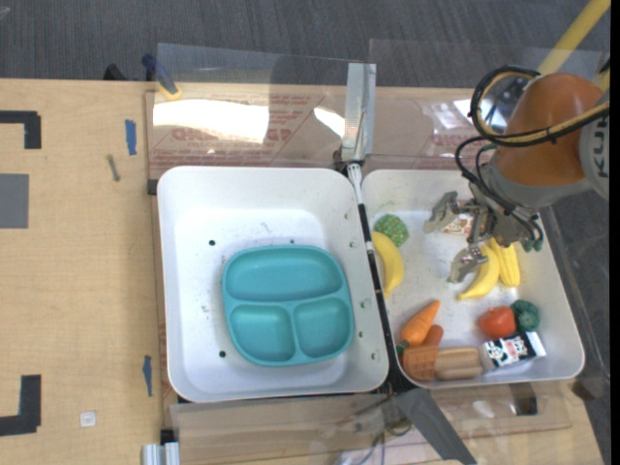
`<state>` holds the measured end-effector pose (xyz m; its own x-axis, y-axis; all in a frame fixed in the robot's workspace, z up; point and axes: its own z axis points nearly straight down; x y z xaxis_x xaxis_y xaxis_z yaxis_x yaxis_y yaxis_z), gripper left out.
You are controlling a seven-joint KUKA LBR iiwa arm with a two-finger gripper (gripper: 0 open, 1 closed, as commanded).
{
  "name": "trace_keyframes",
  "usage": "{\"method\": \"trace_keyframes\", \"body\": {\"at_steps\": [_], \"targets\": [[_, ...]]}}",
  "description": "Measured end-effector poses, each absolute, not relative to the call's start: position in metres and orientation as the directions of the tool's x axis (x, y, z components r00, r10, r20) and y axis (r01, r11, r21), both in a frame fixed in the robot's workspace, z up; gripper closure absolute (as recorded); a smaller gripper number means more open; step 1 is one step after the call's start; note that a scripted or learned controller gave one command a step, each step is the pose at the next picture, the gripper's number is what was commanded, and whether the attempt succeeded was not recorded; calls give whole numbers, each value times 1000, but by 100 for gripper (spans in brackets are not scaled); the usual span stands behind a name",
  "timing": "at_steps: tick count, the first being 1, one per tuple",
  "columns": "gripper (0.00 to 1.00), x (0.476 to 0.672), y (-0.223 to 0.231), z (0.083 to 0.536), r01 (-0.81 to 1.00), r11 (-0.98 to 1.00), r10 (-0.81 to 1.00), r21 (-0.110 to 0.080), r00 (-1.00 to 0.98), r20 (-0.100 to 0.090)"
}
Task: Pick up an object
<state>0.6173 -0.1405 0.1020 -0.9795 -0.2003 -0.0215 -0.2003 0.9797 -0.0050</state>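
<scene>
Bins are sitting side by side on the table (68, 260) in the camera view. The left bin (184, 211) is carrying a teal divided plate (288, 303), lying flat near its middle. The right bin (557, 308) is holding the toys: a green broccoli piece (391, 228) is lying near the upper left, with a yellow banana (390, 263) just below it along the dividing wall. An orange carrot (419, 324) is lying lower down, and a tan bread roll (444, 362) is resting along the bottom edge. A red tomato (498, 321), a dark green piece (525, 312) and a small black-and-white carton (512, 349) are clustering at the lower right. A bunch of yellow bananas (492, 269) is lying to the right of centre. The arm's gripper (473, 240) is hanging over the right bin, touching or just above that bunch; whether the jaws are spread or closed, I cannot tell.
</scene>
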Motion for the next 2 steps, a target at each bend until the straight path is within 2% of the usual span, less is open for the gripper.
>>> {"method": "trace_keyframes", "body": {"at_steps": [1, 2], "targets": [[0, 569, -187, 89, -275, 961, -275, -5, -961, -9], [100, 574, -186, 102, -276, 961, -276, -10, -961, -22]]}}
